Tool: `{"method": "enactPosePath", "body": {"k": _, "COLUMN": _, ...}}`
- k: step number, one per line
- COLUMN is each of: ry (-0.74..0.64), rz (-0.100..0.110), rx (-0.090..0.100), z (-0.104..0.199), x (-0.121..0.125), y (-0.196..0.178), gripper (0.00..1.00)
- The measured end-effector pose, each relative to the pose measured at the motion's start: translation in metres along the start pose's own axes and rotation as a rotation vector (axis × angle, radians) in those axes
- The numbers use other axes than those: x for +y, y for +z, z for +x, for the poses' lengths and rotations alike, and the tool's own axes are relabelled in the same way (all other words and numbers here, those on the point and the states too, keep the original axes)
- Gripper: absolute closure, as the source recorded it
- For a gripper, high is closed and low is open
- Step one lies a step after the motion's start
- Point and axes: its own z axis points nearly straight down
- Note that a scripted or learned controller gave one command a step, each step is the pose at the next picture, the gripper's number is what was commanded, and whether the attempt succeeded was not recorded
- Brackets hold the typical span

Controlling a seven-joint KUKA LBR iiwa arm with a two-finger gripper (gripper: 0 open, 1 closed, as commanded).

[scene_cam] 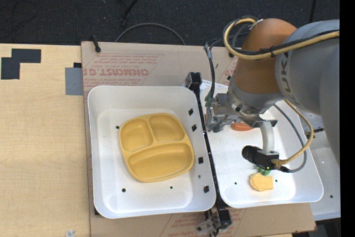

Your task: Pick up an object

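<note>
A pale wooden desk [39,147] fills the left side, seen from above at a slant. A sheet of printed cardboard [127,66] lies on it, and two shallow white bins sit side by side on the cardboard.

The left bin [105,188] holds a yellow divided plate [156,146] with three compartments. The plate lies flat near the middle of the bin, clear of the walls.

Just right of the wall where the bins meet, the claw [219,118] hangs low over the upper left part of the right bin [302,188]. The wrist above covers it, so I cannot tell whether it is released or clenched, and nothing can be seen in its grip.

Just beside the claw, to its right, a small orange thing [242,126] peeks out from under the wrist, mostly hidden. Further right and toward the near edge, a yellow lump [262,182] lies on the bin floor, apart from both the claw and the orange thing.

The grey arm [310,64], with its orange band, reaches in from the right.

The step in hand looks like the approach: the claw is down near the bin floor, with no grasp visible. The orange thing is the likeliest target. The next move probably calls for centring the claw over it, then lowering, closing and lifting straight up, away from the nearby bin wall.
</note>
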Motion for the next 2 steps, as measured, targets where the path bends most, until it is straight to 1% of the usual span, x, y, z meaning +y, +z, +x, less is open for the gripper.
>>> {"method": "enactPosePath", "body": {"k": 1, "ry": -0.001, "rz": 0.000, "rx": 0.000, "z": 0.045, "x": -0.008, "y": -0.008, "gripper": 1.00}}
{"method": "enactPosePath", "body": {"k": 2, "ry": -0.002, "rz": 0.000, "rx": 0.000, "z": 0.089, "x": -0.003, "y": -0.005, "gripper": 1.00}}
